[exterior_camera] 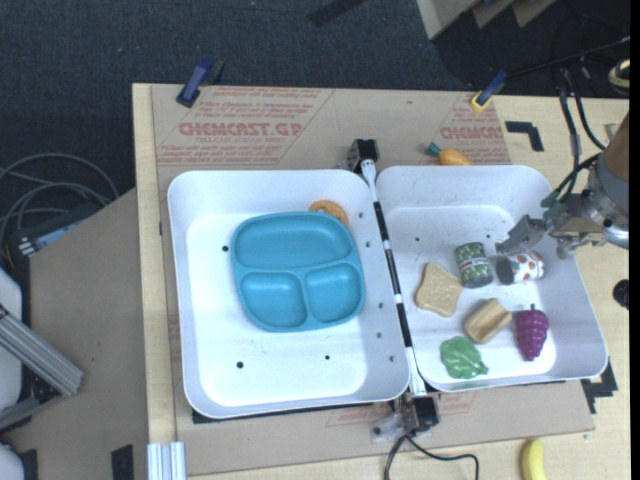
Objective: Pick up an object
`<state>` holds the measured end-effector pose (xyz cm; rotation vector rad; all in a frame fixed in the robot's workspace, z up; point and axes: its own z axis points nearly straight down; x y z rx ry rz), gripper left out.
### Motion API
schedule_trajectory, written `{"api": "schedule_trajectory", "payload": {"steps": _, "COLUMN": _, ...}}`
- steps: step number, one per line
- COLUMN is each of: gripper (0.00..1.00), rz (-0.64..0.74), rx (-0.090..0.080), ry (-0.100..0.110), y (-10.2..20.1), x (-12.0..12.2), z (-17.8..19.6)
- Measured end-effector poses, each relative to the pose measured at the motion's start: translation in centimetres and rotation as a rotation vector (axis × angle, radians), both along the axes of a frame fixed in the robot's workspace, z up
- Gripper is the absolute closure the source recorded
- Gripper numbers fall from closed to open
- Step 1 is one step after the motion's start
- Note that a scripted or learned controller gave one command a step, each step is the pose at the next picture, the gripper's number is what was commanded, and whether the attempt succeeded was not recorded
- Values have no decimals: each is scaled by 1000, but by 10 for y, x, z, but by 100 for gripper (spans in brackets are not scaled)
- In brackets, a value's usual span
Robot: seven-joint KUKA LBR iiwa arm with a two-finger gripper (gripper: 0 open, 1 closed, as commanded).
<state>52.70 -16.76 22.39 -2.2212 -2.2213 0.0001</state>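
Gripper (522,236) — finger state unclear — beside ribbed green can (471,264), flat toast slice (438,290).

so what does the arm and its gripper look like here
The arm's wrist at the right edge is grey metal, rounded and blocky. The gripper at its end is dark grey with slim fingers. Black cables loop beside it.
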Motion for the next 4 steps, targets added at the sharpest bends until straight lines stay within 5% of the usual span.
{"api": "schedule_trajectory", "payload": {"steps": 1, "gripper": 0, "rz": 0, "rx": -1, "ry": -3, "y": 3, "x": 9, "z": -137}}
{"api": "schedule_trajectory", "payload": {"steps": 2, "gripper": 0, "rz": 1, "rx": 0, "ry": -7, "y": 28, "x": 81, "z": -137}}
{"api": "schedule_trajectory", "payload": {"steps": 4, "gripper": 0, "rz": -1, "rx": -1, "ry": -5, "y": 8, "x": 5, "z": -137}}
